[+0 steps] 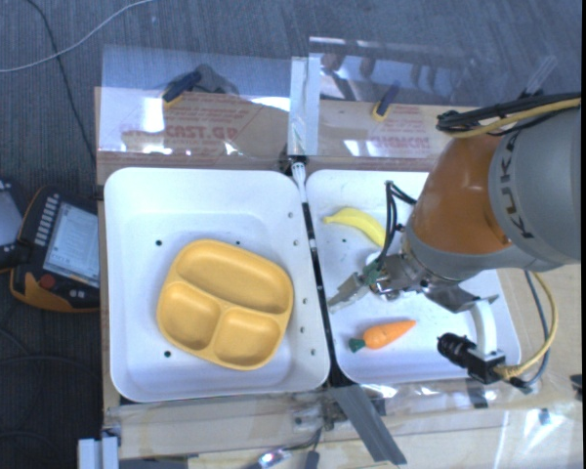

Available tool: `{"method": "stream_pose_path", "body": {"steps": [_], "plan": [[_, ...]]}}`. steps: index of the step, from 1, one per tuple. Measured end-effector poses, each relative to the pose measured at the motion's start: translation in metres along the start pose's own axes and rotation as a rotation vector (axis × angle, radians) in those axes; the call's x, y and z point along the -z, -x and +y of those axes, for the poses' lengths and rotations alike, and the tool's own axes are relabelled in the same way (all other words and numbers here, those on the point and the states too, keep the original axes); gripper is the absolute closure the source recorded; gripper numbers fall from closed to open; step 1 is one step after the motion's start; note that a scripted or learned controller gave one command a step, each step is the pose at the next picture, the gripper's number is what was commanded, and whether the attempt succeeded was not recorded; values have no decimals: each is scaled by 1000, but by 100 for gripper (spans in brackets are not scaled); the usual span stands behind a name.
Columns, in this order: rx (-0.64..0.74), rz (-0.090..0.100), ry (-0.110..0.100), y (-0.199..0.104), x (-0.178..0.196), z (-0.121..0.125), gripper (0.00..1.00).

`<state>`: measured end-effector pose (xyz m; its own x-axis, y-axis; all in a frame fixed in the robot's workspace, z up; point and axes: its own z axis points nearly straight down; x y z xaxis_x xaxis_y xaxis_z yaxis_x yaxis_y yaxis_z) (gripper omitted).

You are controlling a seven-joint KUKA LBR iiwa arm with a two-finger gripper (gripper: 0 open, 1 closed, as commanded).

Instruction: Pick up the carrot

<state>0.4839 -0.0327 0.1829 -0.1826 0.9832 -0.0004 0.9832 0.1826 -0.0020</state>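
Clearly the job is at an early stage: the carrot (383, 334) lies flat on the floor of the right bin (474, 364), orange body pointing right and its green top to the left, not yet lifted. The pincer (352, 289) hangs just above and to the left of it, reaching in from the grey and orange arm (488, 203). One thin metal finger stretches out toward the divider between the bins, and nothing sits between the fingers as far as can be seen; whether they are spread or closed I cannot tell (the wrist hides most of them). What is left, by my reckoning, is nearly everything: line up over the carrot, come down, close on it and raise it.

A yellow banana (357, 224) lies in the same bin, further back, apart from the carrot. The left bin (137, 213) holds a yellow divided plate (225, 303) with three compartments. Both bins are shallow, white and smooth, sitting side by side on the worktop (557, 291), with clear panels (391, 71) and cardboard (205, 125) behind them. Beyond is dark grey carpet (39, 96), crossed by a thin cable, and a control pendant (59, 252) rests on it to the left.
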Motion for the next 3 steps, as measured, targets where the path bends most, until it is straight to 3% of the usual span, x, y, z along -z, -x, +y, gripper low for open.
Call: {"method": "stream_pose_path", "body": {"steps": [1,2,3], "plan": [[159,1,-2,69,-47,-14,0],[127,-3,9,72,-93,-11,0],[444,-1,1,72,-88,-13,0]]}}
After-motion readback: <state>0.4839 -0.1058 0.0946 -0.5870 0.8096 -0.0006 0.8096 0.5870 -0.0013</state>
